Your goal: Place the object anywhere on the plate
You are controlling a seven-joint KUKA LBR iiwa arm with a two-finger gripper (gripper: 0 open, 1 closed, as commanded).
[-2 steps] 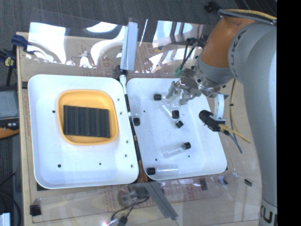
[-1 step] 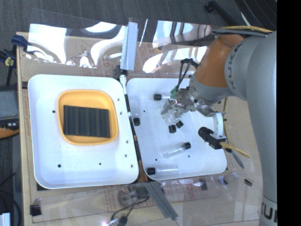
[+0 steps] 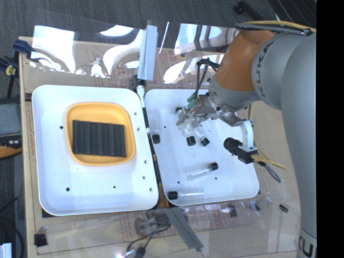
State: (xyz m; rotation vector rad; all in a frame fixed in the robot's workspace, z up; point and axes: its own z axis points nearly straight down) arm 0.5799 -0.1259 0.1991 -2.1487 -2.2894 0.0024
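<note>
Far to the left of the tool (image 3: 189, 118), the yellow plate (image 3: 100, 114) lies in the left bin (image 3: 48, 187) with a dark ribbed insert (image 3: 99, 137) on it. The tool is low over the right bin (image 3: 236, 190), near its upper part; it is blurred and partly hidden by the arm (image 3: 279, 63), so I cannot tell its state. Just below it lie small clear vials with black caps (image 3: 196, 141), and lower down another vial (image 3: 203, 170). Which one is the object is not clear.

My arm (image 3: 285, 74) is smooth grey casing with a rounded orange band (image 3: 244, 58) above the wrist — thin dark cables (image 3: 201, 79) at ten o'clock of it.
</note>
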